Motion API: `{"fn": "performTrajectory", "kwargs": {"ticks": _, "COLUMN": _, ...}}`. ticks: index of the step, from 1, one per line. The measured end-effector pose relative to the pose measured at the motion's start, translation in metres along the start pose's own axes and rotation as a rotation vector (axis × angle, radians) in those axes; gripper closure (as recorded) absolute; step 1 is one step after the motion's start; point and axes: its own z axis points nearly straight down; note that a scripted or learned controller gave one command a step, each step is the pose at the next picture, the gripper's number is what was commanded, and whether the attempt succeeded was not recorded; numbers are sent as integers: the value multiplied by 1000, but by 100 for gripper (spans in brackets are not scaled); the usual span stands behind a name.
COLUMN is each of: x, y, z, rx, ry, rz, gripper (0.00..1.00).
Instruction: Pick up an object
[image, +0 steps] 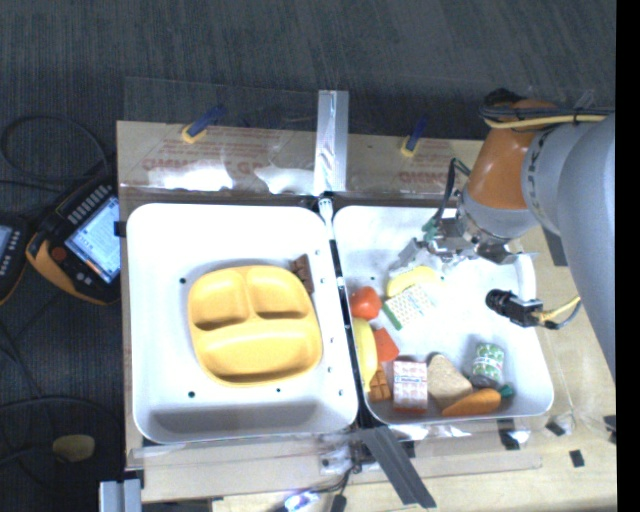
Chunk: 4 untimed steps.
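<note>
- The grey arm with an orange band (500, 165) is reaching in from the upper right of the frame, over the right shallow white bin (535, 385).
- The left shallow white bin (160, 400) is holding a yellow compartmented plastic tray (255, 322) at its centre.
- The two-finger gripper (440, 245) is hanging low in the upper part of the right bin, just above a pale yellow rounded object with a printed label (415, 292); whether it is gripping anything cannot be told.
- A red rounded item (365, 302) is lying left of that object.
- A bread-like wedge (447, 380), an orange carrot-shaped item (472, 402) and a small green-and-white can (488, 362) are sitting along the lower right of the frame.
</note>
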Motion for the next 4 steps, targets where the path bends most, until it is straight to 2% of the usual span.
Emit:
{"fn": "performTrajectory", "kwargs": {"ticks": 1, "x": 29, "y": -13, "z": 22, "rx": -9, "ry": -6, "rz": -36, "gripper": 0}}
{"fn": "performTrajectory", "kwargs": {"ticks": 2, "x": 24, "y": -36, "z": 22, "rx": -12, "ry": -5, "rz": -104, "gripper": 0}}
{"fn": "performTrajectory", "kwargs": {"ticks": 3, "x": -12, "y": -53, "z": 22, "rx": -11, "ry": -4, "rz": -94, "gripper": 0}}
{"fn": "performTrajectory", "kwargs": {"ticks": 4, "x": -23, "y": -84, "z": 21, "rx": -13, "ry": -5, "rz": -70, "gripper": 0}}
